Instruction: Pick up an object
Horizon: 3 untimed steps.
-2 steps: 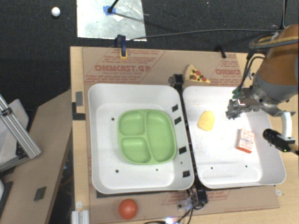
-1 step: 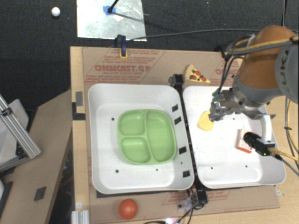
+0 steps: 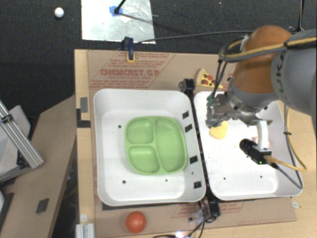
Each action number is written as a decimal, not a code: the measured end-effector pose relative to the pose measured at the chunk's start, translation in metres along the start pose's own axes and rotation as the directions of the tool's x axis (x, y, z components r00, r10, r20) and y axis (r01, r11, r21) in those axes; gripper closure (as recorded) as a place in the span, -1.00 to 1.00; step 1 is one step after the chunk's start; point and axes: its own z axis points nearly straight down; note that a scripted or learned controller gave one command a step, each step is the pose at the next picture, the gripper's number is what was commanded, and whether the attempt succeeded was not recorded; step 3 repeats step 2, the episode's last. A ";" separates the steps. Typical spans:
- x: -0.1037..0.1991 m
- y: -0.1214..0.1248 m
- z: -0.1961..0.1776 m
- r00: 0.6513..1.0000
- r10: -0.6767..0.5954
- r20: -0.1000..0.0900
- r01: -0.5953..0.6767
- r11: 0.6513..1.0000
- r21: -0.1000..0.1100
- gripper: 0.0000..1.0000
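Note:
A small yellow object lies in the right bin, near its left wall. My gripper hangs directly over the object's upper edge, low in the bin, and partly hides it. Whether it touches the yellow object I cannot tell. The grey arm with its orange band comes in from the right above the bin.
The left bin holds a green divided plate. A pizza-slice toy lies on the board behind the right bin. An orange ball sits on the bench in front of the left bin. A blue clamp is at the board's far edge.

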 end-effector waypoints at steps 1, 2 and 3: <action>0.052 0.005 0.006 1.000 -0.001 0.000 0.001 1.000 0.001 1.00; 0.107 0.002 0.016 1.000 -0.003 -0.001 0.003 1.000 0.002 1.00; 0.107 0.002 0.016 1.000 -0.003 -0.001 0.003 1.000 0.002 1.00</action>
